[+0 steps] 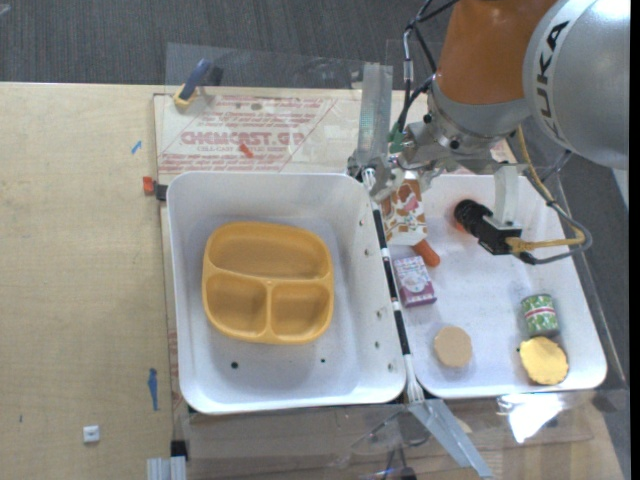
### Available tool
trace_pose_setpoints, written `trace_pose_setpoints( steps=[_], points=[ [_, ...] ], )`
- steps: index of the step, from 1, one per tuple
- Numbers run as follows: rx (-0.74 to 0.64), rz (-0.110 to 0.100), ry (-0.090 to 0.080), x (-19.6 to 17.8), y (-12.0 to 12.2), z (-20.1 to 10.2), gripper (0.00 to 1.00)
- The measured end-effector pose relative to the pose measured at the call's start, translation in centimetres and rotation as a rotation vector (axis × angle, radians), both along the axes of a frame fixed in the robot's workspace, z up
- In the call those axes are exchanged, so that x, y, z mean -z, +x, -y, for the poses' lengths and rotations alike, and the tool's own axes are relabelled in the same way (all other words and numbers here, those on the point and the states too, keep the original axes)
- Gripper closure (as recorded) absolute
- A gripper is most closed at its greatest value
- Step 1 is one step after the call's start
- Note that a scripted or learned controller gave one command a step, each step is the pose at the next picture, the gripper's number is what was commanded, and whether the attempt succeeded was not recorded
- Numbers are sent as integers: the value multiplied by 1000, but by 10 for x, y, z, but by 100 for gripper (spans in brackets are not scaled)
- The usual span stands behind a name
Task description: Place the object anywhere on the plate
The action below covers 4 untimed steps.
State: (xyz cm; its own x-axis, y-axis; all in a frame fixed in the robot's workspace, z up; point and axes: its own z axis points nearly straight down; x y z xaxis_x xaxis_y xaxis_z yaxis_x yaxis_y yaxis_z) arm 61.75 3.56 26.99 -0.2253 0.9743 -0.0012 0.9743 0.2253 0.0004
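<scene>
A: What is the object here?

B: A small carton [405,211] printed in white, red and brown, hanging upright just right of the centre of the frame, over the wall between the two bins. The tool [400,173] is clamped on its top edge.

A: How will it handle?

B: My guess is light and fairly stiff, thin card that dents if squeezed hard, with a glossy, slippery skin. Gripped only at the top, it could swing or slip.

A: Where would you rather hold it?

B: Across the flat faces, nearer the middle.

A: And around it?

B: Below it lie an orange carrot-like piece [428,254] and a pink box [413,279]. The yellow plate [267,280], with three compartments, sits in the left bin [190,268], centre-left of the frame.
</scene>
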Motion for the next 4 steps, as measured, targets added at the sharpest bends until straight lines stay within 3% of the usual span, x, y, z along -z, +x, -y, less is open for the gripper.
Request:
trace_pose_setpoints(
  steps=[1, 2, 3, 4],
  points=[
    [85, -6, 0, 88, -22, -57, 100],
    [-74, -4, 1, 147, 13, -91, 100],
    [-326, 40, -7, 156, 27, -129, 100],
    [-332, 20, -3, 172, 19, -134, 0]
  ],
)
